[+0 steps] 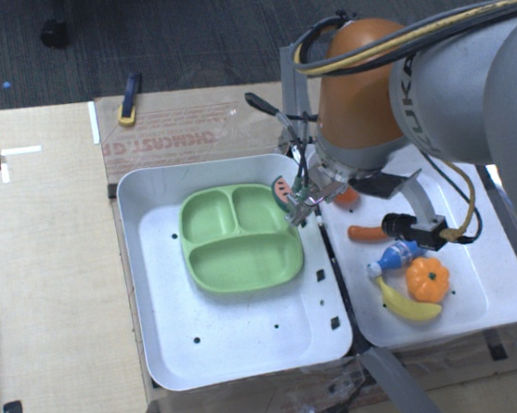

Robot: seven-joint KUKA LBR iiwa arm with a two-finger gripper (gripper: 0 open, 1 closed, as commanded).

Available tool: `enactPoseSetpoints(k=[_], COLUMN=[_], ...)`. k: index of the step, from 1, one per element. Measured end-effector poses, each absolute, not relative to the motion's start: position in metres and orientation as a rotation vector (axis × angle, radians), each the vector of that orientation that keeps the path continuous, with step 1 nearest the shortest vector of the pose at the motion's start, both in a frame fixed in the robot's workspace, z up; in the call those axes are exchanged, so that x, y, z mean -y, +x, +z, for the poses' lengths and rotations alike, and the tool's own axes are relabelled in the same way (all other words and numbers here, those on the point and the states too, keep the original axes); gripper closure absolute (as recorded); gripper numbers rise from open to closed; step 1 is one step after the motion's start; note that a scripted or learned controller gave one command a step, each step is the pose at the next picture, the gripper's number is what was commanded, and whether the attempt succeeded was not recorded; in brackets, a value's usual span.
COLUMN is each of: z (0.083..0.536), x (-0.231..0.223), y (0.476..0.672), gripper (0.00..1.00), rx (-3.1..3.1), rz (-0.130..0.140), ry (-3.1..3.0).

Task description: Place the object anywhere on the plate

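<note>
Watermelon slice point(282, 189), as far as you could tell, sat pinched in the gripper point(297, 202) at the plate's point(240, 239) right rim; the plate lay just left of it.

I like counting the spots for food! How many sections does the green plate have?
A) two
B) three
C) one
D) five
B: the green plate in the left bin shows two small sections along its top and one wide section below them.
</note>
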State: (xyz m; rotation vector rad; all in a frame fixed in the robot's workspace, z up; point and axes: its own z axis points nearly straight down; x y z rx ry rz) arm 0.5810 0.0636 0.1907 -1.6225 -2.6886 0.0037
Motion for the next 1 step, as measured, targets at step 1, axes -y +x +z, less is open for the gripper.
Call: enactPoseSetpoints(k=[1], z=[0.1907], x=[-0.0632], y=[0.5811], gripper=[0.00], rx=[2.689], rz=[0.004], ry=[-1.623])
